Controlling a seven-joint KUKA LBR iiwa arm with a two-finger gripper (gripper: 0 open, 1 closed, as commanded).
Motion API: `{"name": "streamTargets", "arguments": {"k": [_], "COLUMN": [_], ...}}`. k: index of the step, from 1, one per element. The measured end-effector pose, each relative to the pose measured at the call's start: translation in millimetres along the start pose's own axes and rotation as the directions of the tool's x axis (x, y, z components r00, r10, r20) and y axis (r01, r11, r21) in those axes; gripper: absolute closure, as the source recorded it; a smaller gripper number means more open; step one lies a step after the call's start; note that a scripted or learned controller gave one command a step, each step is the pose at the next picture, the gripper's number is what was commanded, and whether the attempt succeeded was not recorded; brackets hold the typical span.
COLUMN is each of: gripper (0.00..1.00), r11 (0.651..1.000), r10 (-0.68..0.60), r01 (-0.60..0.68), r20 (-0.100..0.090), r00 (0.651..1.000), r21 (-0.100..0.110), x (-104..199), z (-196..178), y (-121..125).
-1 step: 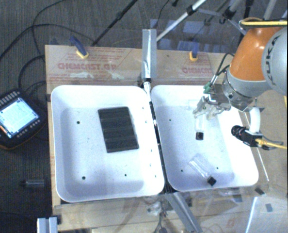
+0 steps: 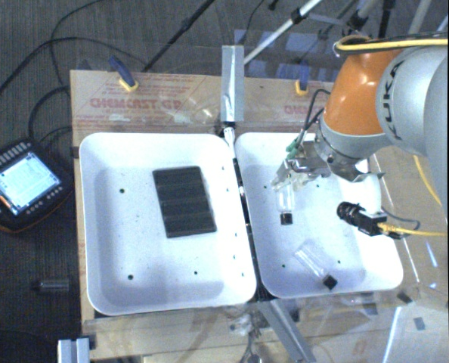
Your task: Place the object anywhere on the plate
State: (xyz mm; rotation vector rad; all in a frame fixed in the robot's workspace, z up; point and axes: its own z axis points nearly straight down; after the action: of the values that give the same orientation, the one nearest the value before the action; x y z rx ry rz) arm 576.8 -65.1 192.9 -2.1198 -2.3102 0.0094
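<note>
Camera view: hand (image 2: 285, 191) grips small clear plastic vial with black cap (image 2: 286, 206) over right white bin (image 2: 376, 274), well right of dark ribbed rectangular plate (image 2: 184, 201). Carry and placement remain.

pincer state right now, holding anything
pincer: over the right bin, with a small clear object with a dark tip at its fingers; open or shut cannot be told.

Letters "KU" on the grey arm (image 2: 417, 89) (rest cut off), red board print illegible
</note>
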Motion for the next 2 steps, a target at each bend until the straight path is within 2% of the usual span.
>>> {"name": "streamTargets", "arguments": {"k": [1,2], "gripper": [1.0,1.0], "r11": [0.992,0.951], "r10": [-0.123,-0.31], "r01": [0.123,0.31], "r20": [0.001,0.002], "r00": [0.992,0.951], "r21": [-0.004,0.0], "x": [93,149], "z": [12,14], "y": [7,28]}}
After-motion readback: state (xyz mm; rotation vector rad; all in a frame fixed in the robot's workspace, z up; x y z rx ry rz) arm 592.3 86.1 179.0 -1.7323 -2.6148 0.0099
